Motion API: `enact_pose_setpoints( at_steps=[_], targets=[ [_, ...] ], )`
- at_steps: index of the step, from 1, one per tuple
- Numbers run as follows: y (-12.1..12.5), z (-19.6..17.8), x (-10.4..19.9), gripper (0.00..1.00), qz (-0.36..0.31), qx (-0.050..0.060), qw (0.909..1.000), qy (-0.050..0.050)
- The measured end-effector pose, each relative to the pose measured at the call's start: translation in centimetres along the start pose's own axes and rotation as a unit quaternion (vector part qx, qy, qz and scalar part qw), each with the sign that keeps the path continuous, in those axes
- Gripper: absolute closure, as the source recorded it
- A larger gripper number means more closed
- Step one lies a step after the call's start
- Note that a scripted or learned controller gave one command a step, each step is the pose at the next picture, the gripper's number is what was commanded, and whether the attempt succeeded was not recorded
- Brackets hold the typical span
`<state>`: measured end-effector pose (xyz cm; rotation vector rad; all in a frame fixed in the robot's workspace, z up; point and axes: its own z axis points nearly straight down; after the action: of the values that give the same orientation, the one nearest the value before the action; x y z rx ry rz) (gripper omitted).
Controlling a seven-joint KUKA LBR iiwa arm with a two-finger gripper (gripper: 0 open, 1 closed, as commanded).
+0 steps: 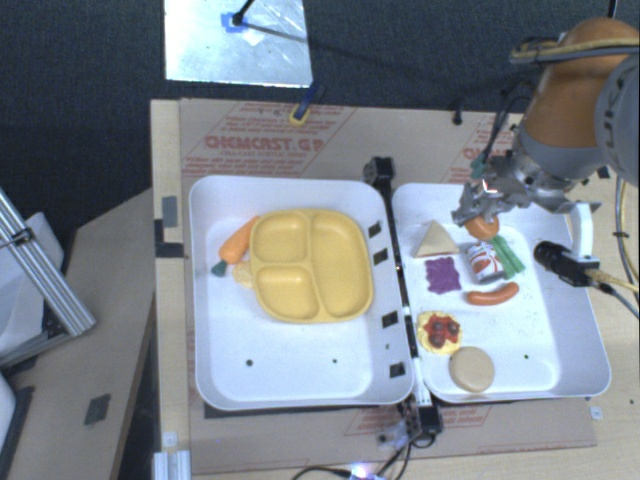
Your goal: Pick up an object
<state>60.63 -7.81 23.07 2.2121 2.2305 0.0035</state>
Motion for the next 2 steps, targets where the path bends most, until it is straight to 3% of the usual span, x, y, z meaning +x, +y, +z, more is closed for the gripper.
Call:
enact_pose_setpoints(
  at_steps=[2],
  targets=[
    [-1.6, 1.6, 10.5, 1.0, -0.001, 0.001, 1.0, 0.001]
  ],
)
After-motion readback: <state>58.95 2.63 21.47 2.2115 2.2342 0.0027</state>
